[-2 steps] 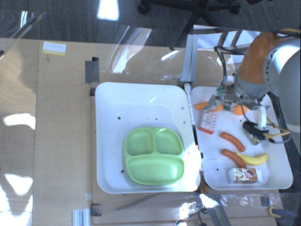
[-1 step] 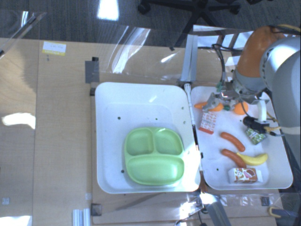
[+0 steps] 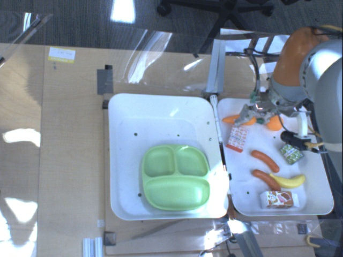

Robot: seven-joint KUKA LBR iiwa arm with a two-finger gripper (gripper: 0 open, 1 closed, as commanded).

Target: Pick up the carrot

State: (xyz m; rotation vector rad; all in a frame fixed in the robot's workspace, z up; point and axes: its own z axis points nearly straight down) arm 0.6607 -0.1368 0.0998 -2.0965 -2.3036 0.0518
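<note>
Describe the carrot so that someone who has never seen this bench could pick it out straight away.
Start at the right-hand white bin and go to its far left corner, beside the divider. The carrot lies there, right by the gripper and just above a red-and-white packet. It is orange and tapered, unlike the two red sausages and the yellow banana nearer the front.

End effector (image 3: 250,116) low; arm bent

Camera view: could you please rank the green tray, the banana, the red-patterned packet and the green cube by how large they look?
Largest to smallest:
1. Green tray
2. Banana and red-patterned packet: look alike, so left unranked
3. Green cube
</note>
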